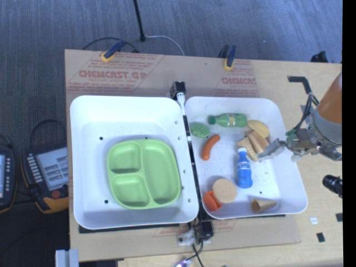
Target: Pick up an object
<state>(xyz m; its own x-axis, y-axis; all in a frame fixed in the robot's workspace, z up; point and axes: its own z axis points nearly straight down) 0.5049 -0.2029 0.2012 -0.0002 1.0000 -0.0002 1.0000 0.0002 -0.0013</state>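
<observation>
While the arm reaches in from the right of the frame, its gripper [273, 149] hangs over the right edge of the right bin [278, 113], just beside the pale bread-like pieces [255, 142] at centre right. Whether it is spread wide or closed narrow cannot be told from this slant, and nothing can be seen held in it.

Candidates for the pick all lie in that right bin: a green bottle [228, 120] near the top, a green ridged piece [199, 130] at its upper left, an orange sausage [209, 147] below that, a blue bottle [243, 168] in the middle, a round tan bun [225, 190] touching a red piece [211, 201] at the lower left, and a cone [263, 206] at the lower right. The left bin [89, 115] carries a green divided plate [144, 173].

To do this step well, I judge the blue bottle the soundest choice: it lies near the tool and has bare bin floor along its right side. The approach should come straight down over its middle, closing across its narrow width. The bread pieces lie close on its upper right, so a finger landing there could push them or jam. Round plastic may roll or slip; a centred grip matters.
</observation>
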